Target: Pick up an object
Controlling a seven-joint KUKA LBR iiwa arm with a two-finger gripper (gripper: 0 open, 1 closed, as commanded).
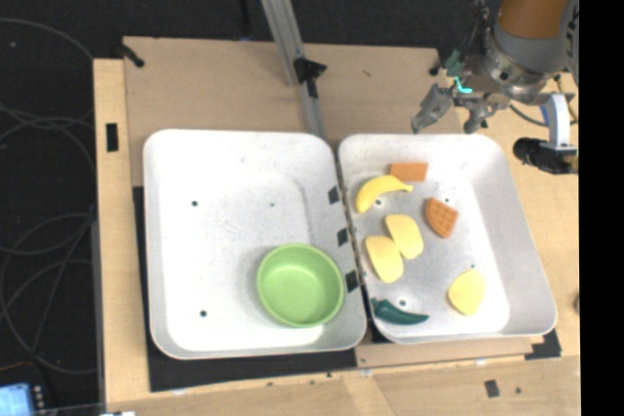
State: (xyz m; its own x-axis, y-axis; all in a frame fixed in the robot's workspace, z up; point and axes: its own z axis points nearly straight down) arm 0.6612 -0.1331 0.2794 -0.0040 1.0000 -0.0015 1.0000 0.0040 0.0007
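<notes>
My gripper (451,119) hangs above the back edge of the right bin (522,239), open, with nothing between its fingers. Below it in that bin lie an orange block (409,172), a yellow banana (379,191), an orange waffle-like piece (441,217), two pale yellow pieces (404,236) (383,259), a yellow lemon-like piece (467,292) and a dark green pepper (398,312) at the front edge. The orange block is the closest item to the gripper.
The left bin (205,200) holds a green bowl (300,283) at its front right. A slanted metal pole (281,15) rises behind the bins. Brown bench board surrounds both bins.
</notes>
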